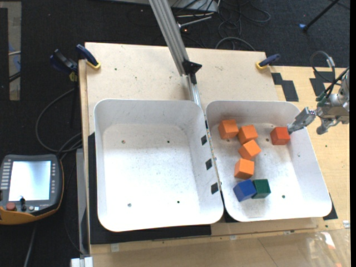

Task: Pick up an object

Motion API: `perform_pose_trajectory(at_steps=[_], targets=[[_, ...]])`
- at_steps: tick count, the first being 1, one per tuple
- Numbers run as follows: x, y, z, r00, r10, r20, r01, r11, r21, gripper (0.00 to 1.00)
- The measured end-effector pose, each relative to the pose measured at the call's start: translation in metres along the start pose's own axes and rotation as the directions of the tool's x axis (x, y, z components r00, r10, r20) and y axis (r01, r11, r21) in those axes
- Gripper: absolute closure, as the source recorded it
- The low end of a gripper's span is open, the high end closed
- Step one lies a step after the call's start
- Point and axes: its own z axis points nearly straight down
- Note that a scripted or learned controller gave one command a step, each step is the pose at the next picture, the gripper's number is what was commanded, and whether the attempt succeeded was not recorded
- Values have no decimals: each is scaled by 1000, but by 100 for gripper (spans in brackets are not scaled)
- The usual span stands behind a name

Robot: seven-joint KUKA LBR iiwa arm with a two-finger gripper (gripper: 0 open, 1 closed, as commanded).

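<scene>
Pincer (311, 121) sits at the right bin's (317, 174) 2 o'clock rim, fingers spread, pinching nothing. One fingertip is just beside the red cube (280, 136); four orange cubes, a blue and a green lie toward centre.

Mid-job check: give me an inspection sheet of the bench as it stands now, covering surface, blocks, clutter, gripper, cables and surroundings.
Surface: pale bench bearing the left bin and the right bin side by side.
Job's things: in the right bin, four orange blocks, a red block, a blue block touching a green block.
Clutter: nothing seen.
Gripper: gripper at the right bin's far right rim, one finger reaching toward the red block; grasp cannot be told.
Cables: black cables on the floor behind the bench.
Surroundings: teach pendant at left, clamps on the bench corners.
</scene>
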Motion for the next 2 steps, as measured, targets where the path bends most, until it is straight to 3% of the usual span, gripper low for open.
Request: perform_pose_trajectory(at_steps=[1,2], targets=[[-10,6,66,1000,3,-1,-3,1000,6,0],[-10,-17,54,1000,3,0,-3,1000,0,0]])
